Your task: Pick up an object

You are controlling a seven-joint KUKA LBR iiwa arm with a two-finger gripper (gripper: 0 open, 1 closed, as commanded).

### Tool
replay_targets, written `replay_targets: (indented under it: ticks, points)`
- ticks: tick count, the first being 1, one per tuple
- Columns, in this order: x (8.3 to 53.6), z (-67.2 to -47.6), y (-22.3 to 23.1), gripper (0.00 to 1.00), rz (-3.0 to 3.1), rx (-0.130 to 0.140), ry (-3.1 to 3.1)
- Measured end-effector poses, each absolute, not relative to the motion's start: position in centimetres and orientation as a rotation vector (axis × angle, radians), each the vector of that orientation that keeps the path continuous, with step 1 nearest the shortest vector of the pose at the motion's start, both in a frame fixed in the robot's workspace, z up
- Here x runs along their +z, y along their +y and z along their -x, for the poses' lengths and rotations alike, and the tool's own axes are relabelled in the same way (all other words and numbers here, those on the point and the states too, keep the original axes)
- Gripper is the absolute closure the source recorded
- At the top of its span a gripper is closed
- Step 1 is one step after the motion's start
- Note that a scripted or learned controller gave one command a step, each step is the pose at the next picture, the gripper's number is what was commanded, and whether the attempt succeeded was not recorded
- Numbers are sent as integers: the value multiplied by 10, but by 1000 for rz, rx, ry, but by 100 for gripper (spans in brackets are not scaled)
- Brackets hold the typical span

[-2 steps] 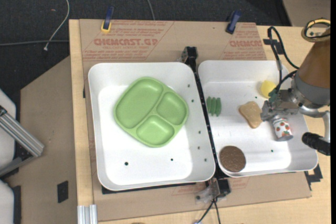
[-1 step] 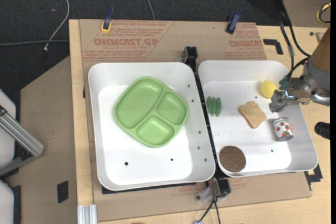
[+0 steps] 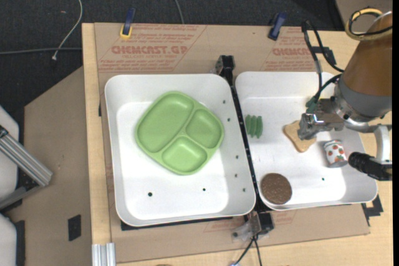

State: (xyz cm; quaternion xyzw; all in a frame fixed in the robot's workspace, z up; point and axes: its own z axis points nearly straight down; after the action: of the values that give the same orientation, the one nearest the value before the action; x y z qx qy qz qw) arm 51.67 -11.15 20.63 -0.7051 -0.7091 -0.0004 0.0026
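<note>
Hovering over tan piece (image 3: pixel 299 137) in right bin (image 3: pixel 280 87), hand (image 3: pixel 307 128) low, touching or just above it; opening cannot tell. Tan piece looks light, stiff, flat: pinch across narrow edges. Dice (image 3: pixel 335 153) just right of tan piece, brown disc (image 3: pixel 275 188) below-left.

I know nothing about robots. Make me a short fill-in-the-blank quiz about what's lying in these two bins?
1. The green divided plate lies in the ____ bin.
2. The plate has ____ compartments.
3. The round brown disc sits by the right bin's ____ edge.
4. The gripper hangs over a ____ coloured piece.

Missing words: left; three; near; tan
</note>
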Motion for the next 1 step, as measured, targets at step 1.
replay_targets:
  ticks: [1]
  points:
    - [209, -520, -66, 100, 2213, -1, -2225]
